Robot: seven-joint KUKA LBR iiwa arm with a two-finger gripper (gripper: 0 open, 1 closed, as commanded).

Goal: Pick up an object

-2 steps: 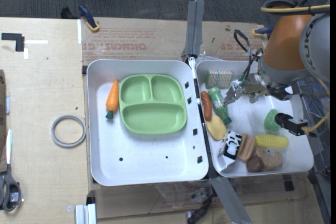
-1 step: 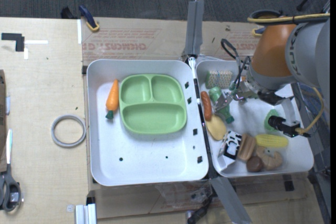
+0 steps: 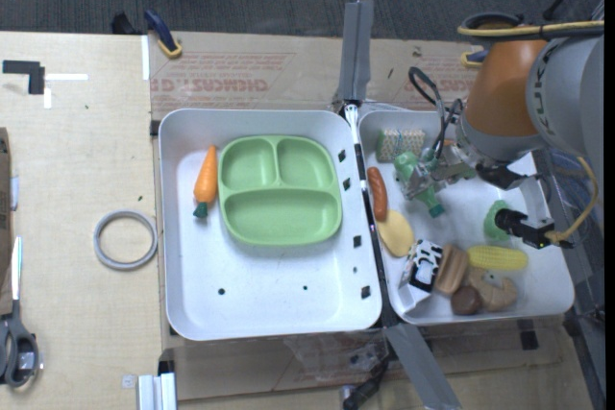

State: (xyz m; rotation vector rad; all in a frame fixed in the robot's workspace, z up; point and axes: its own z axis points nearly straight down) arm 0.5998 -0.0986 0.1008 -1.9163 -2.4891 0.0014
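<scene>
We see the grey arm (image 3: 567, 101) with its orange band (image 3: 504, 91) reaching in from the right over the right bin (image 3: 553, 298), and its hand (image 3: 428, 180) sits low in the upper left part of that bin, among cables and metal parts. Something green (image 3: 408, 166) lies right at the hand, but we cannot tell whether the hand is clenched, released or grasping anything, since its tips are too cluttered to read. The things that could be picked up lie mostly in this right bin: a red sausage (image 3: 378, 192) along the left wall, a pale yellow piece (image 3: 395, 232) just below it, a black-and-white item (image 3: 424, 266) beside a brown bread-like piece (image 3: 449, 270), a corn cob (image 3: 496, 257) to their right, a dark brown lump (image 3: 467, 301) near the front rim, a green round thing (image 3: 498, 218) under the arm, and a pale mesh-patterned item (image 3: 388, 145) near the back wall. The left bin (image 3: 269, 302) holds a green divided plate (image 3: 281, 189), with an orange carrot (image 3: 205, 180) lying just beside its left edge. On the table (image 3: 67, 168) to the left of the bins we see a grey ring (image 3: 126, 238), and scissors (image 3: 17, 341) near the left edge.
</scene>
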